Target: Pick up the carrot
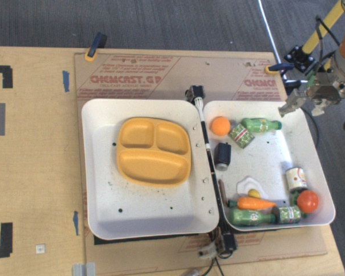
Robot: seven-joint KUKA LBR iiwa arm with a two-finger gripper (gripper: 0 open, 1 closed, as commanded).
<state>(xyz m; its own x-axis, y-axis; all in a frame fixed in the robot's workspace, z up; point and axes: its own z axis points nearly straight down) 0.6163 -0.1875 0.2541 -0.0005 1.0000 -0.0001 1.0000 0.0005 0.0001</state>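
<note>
Green bottle (251, 217) touches carrot (256, 203); board (126, 78) reads "CHEMCAST GP".

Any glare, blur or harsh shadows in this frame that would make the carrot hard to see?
Camera view: lighting is even and soft, with faint shadows under the bin rims; the carrot reads clearly against the right bin; the gripper at the right edge looks slightly soft and cluttered by cables.

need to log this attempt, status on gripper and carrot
Gripper off the right bin's far right corner, holding nothing. Carrot lies at the near edge of the right bin, untouched. Fried egg and green bottle crowd it.
</note>
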